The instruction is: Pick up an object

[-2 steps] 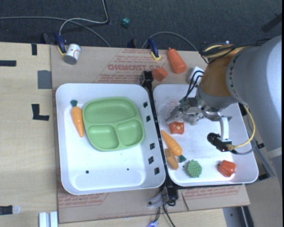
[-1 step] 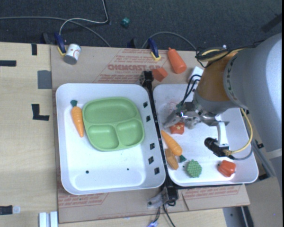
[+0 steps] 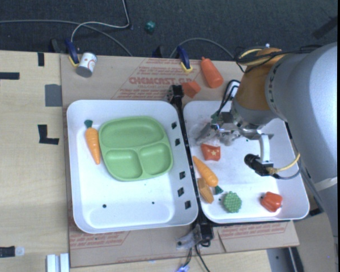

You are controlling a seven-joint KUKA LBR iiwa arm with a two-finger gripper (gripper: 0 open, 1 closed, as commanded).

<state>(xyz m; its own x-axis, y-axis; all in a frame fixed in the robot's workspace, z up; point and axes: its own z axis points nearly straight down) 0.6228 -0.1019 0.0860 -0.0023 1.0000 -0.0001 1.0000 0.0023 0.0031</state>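
Grey arm bent over right bin [image 3: 294, 208], end effector [image 3: 215, 130] state unclear, above red block [image 3: 211, 152]

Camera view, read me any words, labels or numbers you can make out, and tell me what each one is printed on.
"CHEMCAST": red print on the brown cardboard sheet under the bins, above the left bin.
Smaller red lines beneath that word: too blurred to read.
Red print on the cardboard's front edge, below the bins: too small to read.
Small white can: no legible label.

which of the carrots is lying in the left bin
The toy carrot beside the green divided plate, along its left edge. The other two carrots lie in the right bin.
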